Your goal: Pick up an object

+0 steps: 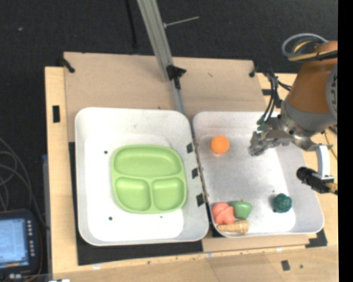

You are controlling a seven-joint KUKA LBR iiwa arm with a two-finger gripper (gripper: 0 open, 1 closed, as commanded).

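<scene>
My gripper (pixel 258 146) hangs over the right bin (pixel 235 128), near its upper right part, with nothing seen between its fingers. An orange ball (pixel 220 145) lies to the left of the gripper, a short gap apart. A dark green object (pixel 281 202) sits toward the bin's lower right. At the bin's near edge lie a pink object (pixel 223 212), a green pepper-like object (pixel 242 208) and a tan object (pixel 237 227) bunched together.
The left bin (pixel 94 134) bears a green divided plate (pixel 148 177) with three compartments. A metal pole (pixel 159 40) slants down from the top to the gap between the bins. A screen (pixel 9 239) sits at the lower left off the bench.
</scene>
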